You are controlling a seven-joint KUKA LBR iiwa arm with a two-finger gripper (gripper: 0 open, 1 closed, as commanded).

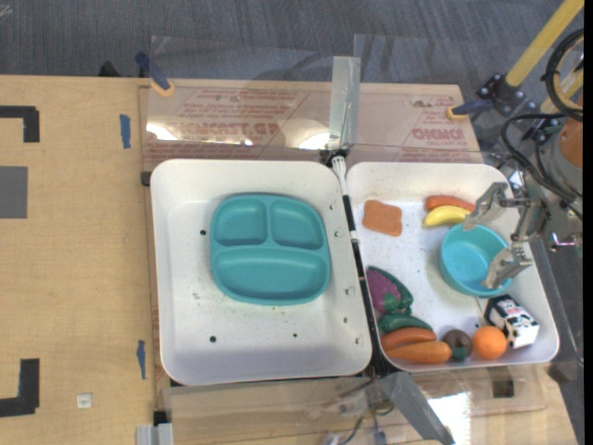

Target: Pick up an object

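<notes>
Carrot (pixel 411 344) (orange (pixel 490 342) beside), right bin (pixel 547 327)

One fixed camera looks down aslant on both bins (pixel 176 248).

Teal divided plate (pixel 270 248) lying in the left white bin (pixel 176 341), clear plastic panels (pixel 278 119) standing behind both bins, blue tape strips (pixel 124 130) stuck on the wooden bench (pixel 65 248), grey carpet (pixel 278 12) beyond.
</notes>
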